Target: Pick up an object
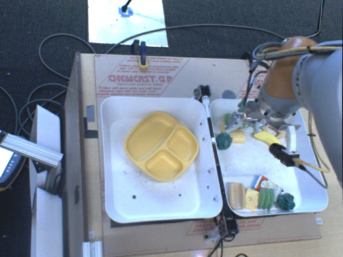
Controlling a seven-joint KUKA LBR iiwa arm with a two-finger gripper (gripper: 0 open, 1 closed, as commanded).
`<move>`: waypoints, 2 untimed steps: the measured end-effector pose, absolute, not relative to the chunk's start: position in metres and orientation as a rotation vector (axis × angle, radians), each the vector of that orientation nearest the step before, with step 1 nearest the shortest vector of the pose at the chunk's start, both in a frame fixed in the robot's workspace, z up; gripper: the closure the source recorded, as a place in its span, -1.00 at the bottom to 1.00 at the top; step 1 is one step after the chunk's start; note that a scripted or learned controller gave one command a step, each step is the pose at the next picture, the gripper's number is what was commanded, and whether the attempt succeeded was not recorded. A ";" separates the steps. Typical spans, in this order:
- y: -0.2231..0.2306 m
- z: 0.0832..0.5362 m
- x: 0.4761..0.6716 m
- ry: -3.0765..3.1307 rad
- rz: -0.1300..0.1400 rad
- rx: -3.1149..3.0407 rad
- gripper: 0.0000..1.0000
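Camera view is looking down on the table (161, 71). At the left, the left bin (134, 197) is carrying a yellow divided plate (162, 145), lying flat near its middle. It is looking stiff and light, but it is wide and low, so only its raised rim is offering purchase, and it is lying well apart from the gripper.

In the right bin (249, 165), a small green toy broccoli (223, 141) is sitting against the left wall, with a pale yellow toy piece (238, 137) touching its right side. Both are looking light, stiff and rather slick. I am judging the broccoli's knobbly head the easier to pinch, across its narrow width.

Just above them a light green toy (229, 120) is lying beside the gripper (246, 116), which is hanging low over the bin's far part. This piece is sitting just left of the jaws, not between them as far as I am seeing. I cannot tell how far the jaws are standing open, and nothing is showing as held.

Right of the gripper a toy banana (266, 138) is lying near. It is smooth and curved, and probably rolling unless taken across its middle.

Along the near edge a bread slice (235, 194), a cheese wedge (251, 198), green beans (265, 198) and a dark green broccoli (285, 201) are lying in a row, well apart from the jaws.
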State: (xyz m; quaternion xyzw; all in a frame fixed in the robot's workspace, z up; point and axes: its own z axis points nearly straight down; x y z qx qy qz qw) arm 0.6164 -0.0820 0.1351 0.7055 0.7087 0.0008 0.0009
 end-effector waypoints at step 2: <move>-0.095 0.096 0.638 2.230 0.001 2.209 1.00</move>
